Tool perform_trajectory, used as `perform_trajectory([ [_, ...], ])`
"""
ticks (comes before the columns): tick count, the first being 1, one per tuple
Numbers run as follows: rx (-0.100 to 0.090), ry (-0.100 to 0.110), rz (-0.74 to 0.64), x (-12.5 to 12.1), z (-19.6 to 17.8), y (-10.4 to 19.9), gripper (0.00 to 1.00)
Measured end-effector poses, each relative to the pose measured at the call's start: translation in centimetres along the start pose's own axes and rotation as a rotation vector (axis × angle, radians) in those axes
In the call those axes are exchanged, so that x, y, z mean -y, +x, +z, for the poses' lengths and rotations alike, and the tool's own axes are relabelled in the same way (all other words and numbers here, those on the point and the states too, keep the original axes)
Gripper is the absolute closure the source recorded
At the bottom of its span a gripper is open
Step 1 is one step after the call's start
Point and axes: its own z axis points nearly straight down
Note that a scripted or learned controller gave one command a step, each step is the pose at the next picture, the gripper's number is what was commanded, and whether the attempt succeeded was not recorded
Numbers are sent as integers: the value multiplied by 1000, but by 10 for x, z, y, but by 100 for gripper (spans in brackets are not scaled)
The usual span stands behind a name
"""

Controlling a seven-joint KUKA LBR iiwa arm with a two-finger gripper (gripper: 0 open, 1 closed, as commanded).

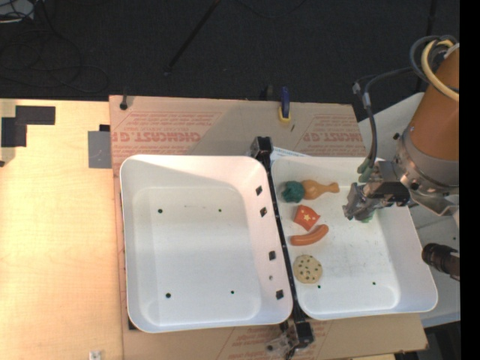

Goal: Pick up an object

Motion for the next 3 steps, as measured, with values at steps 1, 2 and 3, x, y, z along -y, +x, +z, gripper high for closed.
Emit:
perform_trajectory([
  [1, 1, -9, 1, 1, -187, 28, 100],
  [2, 2, 26, 1, -19, -6, 58, 100],
  [3, -2, -5, -2, 2, -141, 105, 100],
])
